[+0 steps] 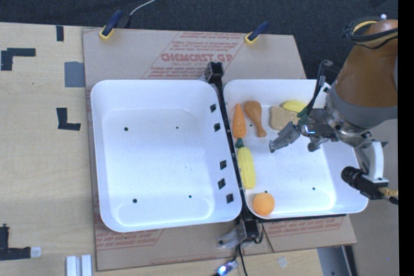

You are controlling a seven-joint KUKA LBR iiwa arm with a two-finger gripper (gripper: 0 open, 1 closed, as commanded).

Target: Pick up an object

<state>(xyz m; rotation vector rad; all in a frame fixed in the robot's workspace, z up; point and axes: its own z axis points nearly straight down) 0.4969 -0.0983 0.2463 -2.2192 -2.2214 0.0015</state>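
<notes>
Several toy foods lie in the right bin (323,194). A carrot (239,121) and a brown drumstick (255,116) sit near the divider, with a corn cob (246,166) below them and an orange (263,204) at the front edge. A tan bread slice (280,116) and a yellow banana-like piece (294,106) lie at the back. My gripper (297,139) hangs over the middle of this bin, open, its two grey fingers spread with nothing between them. It is just in front of the bread slice.
The left bin (155,152) adjoins the right one along a black divider (223,139). Both rest on a cardboard sheet (194,55) held by two clamps. The arm's orange band (369,74) fills the right side.
</notes>
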